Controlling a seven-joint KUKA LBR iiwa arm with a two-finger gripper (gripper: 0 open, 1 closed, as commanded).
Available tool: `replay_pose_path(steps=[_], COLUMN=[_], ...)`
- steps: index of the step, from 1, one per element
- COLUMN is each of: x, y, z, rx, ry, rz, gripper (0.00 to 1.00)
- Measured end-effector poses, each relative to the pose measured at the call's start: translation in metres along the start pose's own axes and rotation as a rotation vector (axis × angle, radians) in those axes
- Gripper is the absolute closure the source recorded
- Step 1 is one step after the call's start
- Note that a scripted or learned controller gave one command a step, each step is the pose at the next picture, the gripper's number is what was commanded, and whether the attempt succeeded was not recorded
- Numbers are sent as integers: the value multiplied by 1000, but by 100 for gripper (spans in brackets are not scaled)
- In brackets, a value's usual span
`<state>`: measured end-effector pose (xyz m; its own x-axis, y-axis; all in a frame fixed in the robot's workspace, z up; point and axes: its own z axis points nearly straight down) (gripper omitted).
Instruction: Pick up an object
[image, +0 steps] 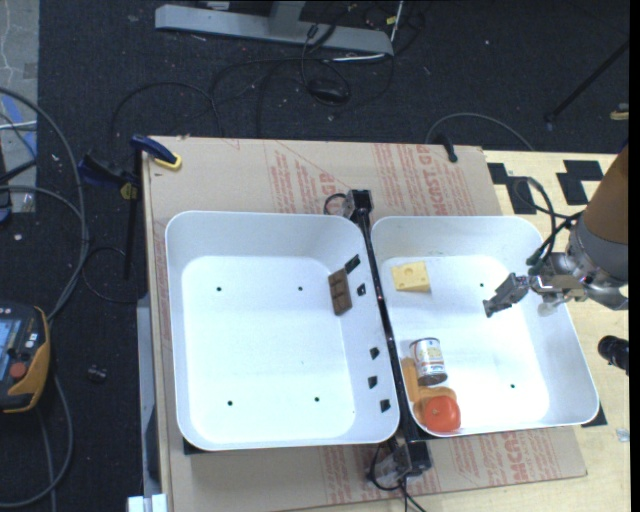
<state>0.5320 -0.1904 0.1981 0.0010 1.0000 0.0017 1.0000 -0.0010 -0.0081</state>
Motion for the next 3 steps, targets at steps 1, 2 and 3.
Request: replay_pose_path(steps=[1, 2, 3], x=[0, 10, 11], y=[2, 3, 7], z=[-4, 44, 106], rx=[-8, -4, -3], ry=[-2, -1, 0], rz=[-1, -2, -1], gripper=[0, 0, 0])
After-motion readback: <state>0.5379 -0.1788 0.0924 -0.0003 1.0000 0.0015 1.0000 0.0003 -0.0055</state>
